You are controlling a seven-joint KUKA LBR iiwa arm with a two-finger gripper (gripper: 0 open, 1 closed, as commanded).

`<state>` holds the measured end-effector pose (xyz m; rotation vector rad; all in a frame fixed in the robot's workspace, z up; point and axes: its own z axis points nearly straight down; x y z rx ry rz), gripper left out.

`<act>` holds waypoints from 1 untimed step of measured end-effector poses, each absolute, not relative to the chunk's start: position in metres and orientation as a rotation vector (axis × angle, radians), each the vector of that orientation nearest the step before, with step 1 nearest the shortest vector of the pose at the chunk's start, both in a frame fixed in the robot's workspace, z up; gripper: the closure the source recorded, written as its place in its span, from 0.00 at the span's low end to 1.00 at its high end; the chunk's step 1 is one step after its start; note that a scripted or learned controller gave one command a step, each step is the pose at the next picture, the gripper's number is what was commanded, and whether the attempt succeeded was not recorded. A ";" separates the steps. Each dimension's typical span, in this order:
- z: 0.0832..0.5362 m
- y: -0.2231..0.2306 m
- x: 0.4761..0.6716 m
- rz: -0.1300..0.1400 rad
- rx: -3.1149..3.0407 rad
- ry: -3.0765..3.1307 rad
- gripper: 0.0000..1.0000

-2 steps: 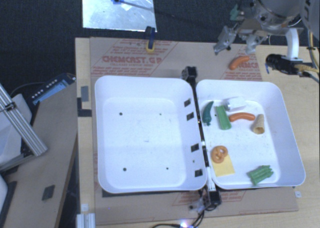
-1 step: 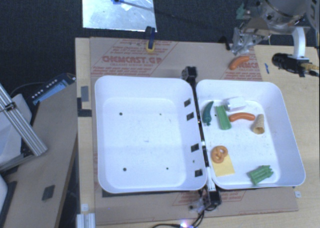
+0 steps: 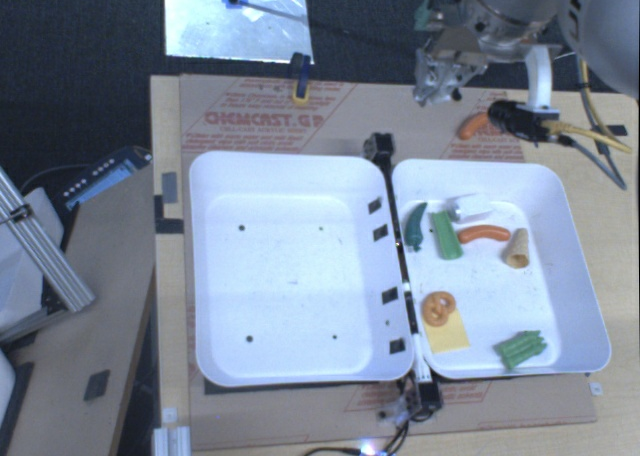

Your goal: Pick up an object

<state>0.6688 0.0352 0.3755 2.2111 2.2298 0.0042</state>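
My gripper (image 3: 438, 94) hangs high over the cardboard behind the right bin (image 3: 575, 244), open with nothing between its fingers. Below it in that bin lie a dark green pepper (image 3: 415, 226), a green block (image 3: 446, 235), a white piece (image 3: 470, 210), an orange-red sausage (image 3: 484, 234) and a tan cone (image 3: 516, 248). Nearer the front are an orange ring (image 3: 438, 306) on a yellow card (image 3: 449, 335) and a green bundle (image 3: 521, 347).
The left bin (image 3: 290, 264) sits beside the right one, joined along a black hinged divider (image 3: 398, 244). A small orange item (image 3: 472, 127) lies on the cardboard behind the right bin. A yellow-and-blue clamp (image 3: 299, 79) stands at the cardboard's back edge.
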 end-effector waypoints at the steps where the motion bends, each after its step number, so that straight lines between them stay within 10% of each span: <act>1: 0.546 0.053 0.668 0.024 2.204 2.221 1.00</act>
